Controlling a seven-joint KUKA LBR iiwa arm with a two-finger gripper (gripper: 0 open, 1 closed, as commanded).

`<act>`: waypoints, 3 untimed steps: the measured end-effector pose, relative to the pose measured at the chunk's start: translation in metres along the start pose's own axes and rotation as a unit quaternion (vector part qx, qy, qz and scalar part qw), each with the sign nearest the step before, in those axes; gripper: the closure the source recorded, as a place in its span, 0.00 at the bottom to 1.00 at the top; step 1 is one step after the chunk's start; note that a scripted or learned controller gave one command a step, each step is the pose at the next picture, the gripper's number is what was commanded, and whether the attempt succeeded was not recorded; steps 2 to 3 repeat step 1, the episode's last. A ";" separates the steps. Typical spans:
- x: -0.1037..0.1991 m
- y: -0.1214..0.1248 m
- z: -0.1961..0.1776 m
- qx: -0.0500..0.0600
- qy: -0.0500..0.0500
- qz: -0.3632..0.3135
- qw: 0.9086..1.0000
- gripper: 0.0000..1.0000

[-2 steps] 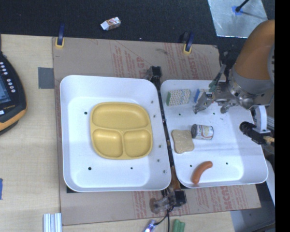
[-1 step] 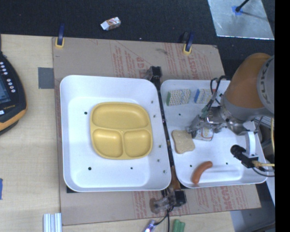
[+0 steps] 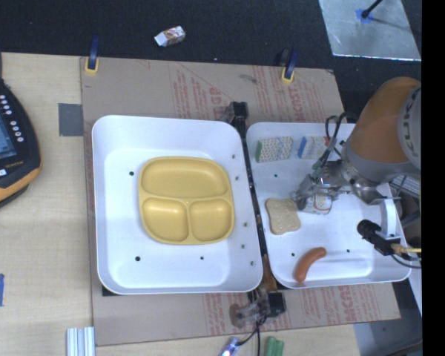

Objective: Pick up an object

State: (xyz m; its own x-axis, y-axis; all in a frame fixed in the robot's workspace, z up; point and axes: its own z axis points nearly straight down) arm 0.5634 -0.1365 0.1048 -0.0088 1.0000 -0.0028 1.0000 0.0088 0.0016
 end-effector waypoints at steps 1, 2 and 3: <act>0.095 0.031 -0.088 0.002 0.002 0.002 1.000 1.00; 0.095 0.031 -0.088 0.002 0.002 0.002 1.000 1.00; 0.095 0.031 -0.088 0.002 0.002 0.002 1.000 1.00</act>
